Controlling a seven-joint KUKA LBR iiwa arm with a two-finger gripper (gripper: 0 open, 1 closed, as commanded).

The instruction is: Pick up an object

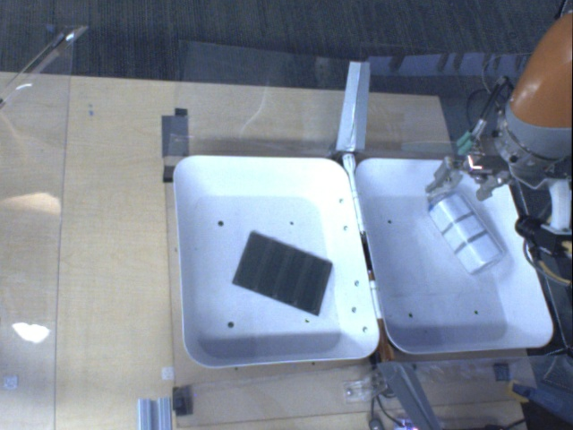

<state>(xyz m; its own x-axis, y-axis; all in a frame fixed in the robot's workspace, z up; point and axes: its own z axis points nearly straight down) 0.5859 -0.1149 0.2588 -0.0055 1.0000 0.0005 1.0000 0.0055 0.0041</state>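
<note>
Below the claw: a clear ribbed plastic cylinder (464, 231) lies on its side on the floor of the right bin (421, 316), its upper end just under the fingertips.
Claw: the gripper (466, 176) hangs at the bin's far right, its metal fingers (445, 178) appearing spread; nothing is seen between them.
Contact: cannot tell whether the tips touch the cylinder; no grasp is evident.
Away from the claw: a dark ribbed rectangular pad (283, 272) lies flat in the left bin (192, 240), well apart, across the divider.
Step in hand, judged: descent onto the cylinder.
Recommended: centre the fingers across the cylinder's width, not its length; lower until the tips straddle its sides near mid-body; close gently.
Risk: the round, smooth body may roll or squirt out if pinched at its end.
</note>
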